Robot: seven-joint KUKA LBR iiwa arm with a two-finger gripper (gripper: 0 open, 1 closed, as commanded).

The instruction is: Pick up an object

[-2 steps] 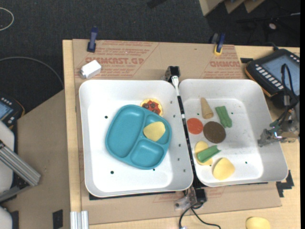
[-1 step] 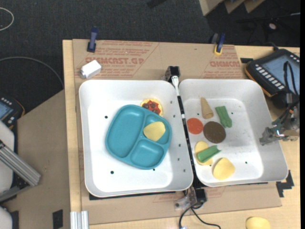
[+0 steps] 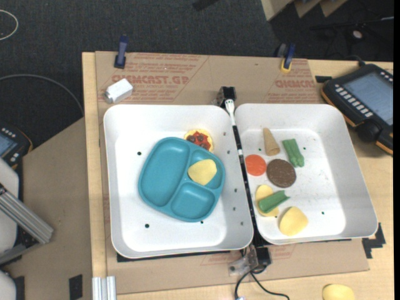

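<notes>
The left bin (image 3: 125, 224) holds a teal divided plate (image 3: 169, 180) with a yellow piece (image 3: 203, 172) in its right compartment. A small red and yellow pizza-like toy (image 3: 199, 139) lies just behind the plate. In the right bin (image 3: 337, 167) lie a tan cone (image 3: 270, 142), a green pickle (image 3: 292, 152), an orange disc (image 3: 255, 165), a brown round cookie (image 3: 281, 173), a green pepper (image 3: 273, 200) on a yellow piece (image 3: 264, 195), and a yellow lump (image 3: 292, 221).
A white block (image 3: 119, 90) rests on the cardboard behind the left bin. Blue clamps (image 3: 120, 52) (image 3: 287, 56) hold the board's far edge. A black handheld pendant (image 3: 365, 99) sits at the right. Another yellow object (image 3: 337, 292) lies at the board's front right.
</notes>
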